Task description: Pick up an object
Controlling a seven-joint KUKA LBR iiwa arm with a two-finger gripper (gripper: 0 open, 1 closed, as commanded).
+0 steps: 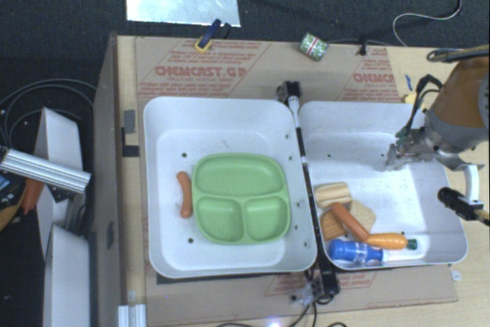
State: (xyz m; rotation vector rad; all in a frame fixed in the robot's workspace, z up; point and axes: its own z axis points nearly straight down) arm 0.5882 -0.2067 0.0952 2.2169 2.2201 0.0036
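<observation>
My gripper (400,155) hangs low over the upper right part of the right bin (344,130), with the orange-banded arm behind it at the right edge. Near the bin's front left corner lie a tan bread slice (332,193), a cracker-like brown piece (363,215), a red-orange sausage (349,221), an orange carrot (386,241) and a blue bottle (355,252). The gripper stands well apart from that pile, up and to the right of it. In the left bin (172,126) rest a green divided plate (242,197) and a second sausage (184,194) to its left.
A divider rail (301,157) separates the two bins. Behind the bins on the cardboard sit a green-and-white roll (313,46) and a blue-yellow clip (208,35). Cables run along the back right.
</observation>
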